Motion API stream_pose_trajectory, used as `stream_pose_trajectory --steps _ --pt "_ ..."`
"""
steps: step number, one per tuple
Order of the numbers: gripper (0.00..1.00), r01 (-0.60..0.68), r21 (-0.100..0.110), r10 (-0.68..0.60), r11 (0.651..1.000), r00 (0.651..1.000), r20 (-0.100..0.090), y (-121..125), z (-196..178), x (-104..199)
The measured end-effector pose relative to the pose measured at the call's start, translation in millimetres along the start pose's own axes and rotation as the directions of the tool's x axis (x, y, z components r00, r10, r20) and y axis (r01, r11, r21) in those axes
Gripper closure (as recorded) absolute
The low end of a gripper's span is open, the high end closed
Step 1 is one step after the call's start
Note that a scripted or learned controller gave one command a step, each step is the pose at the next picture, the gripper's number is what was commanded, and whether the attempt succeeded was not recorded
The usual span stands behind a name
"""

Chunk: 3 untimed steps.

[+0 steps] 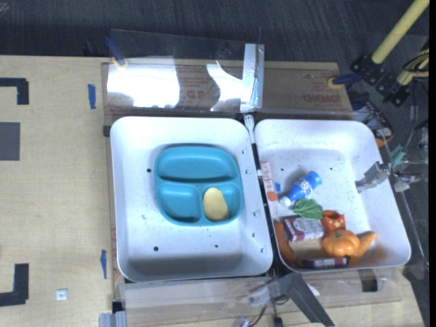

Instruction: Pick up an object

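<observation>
On a pale wooden bench (pixel 48 203) over dark floor (pixel 204 5), two white bins (pixel 129 251) sit side by side; gripper (pixel 381 172) state unclear.

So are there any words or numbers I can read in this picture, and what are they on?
None can be read.
Cardboard panel behind the right bin: faint reddish print, too blurred to read.
Cardboard behind the left bin, under the shiny plastic sheet: print hidden by glare.
Small brown carton in the right bin: white label, too small to read.
Blue bottle: no readable text.
White strip with red marks: too small.
</observation>
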<state>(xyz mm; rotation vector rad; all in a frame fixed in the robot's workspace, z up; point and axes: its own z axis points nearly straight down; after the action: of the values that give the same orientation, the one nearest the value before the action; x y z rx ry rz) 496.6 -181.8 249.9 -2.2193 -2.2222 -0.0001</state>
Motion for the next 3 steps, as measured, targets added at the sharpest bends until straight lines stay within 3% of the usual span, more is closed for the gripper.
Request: stream_pose_trajectory --steps 1,2,3 --pt "0.0 0.026 -0.012 -0.026 1.0 1.0 0.003 28 152 43" --pt "0.0 0.027 -0.016 -0.026 1.0 1.0 0.006 62 159 80" --pt "0.0 0.26 -0.005 -0.26 0.966 0.966 0.002 67 64 110"
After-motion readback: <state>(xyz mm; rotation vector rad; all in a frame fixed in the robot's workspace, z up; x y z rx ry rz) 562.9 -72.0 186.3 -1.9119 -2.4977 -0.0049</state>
